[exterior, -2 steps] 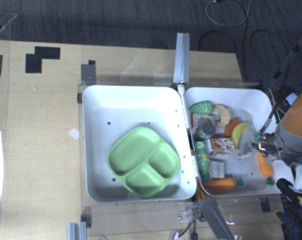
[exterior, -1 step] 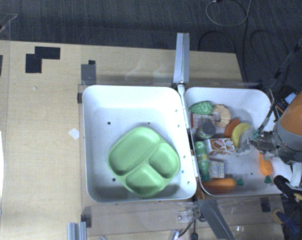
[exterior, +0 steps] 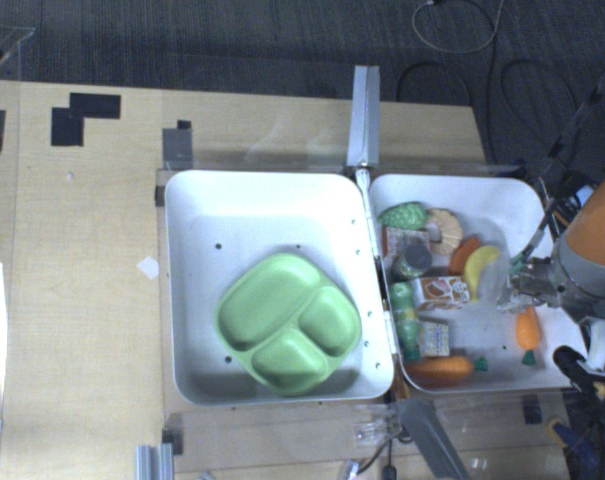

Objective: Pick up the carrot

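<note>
Hovering at the right bin's (exterior: 452, 190) right side, the gripper (exterior: 525, 290) sits just above a small carrot (exterior: 527, 330); whether its fingers are apart I cannot tell. Approach seems under way; next it must descend and close.

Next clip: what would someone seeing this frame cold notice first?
The big pale green divided plate lying alone in the left bin catches the eye first. Next comes the heap of toy foods crowded along the left side of the right bin, with a carrot at its near edge. The gripper reaches in at that bin's right side.
</note>
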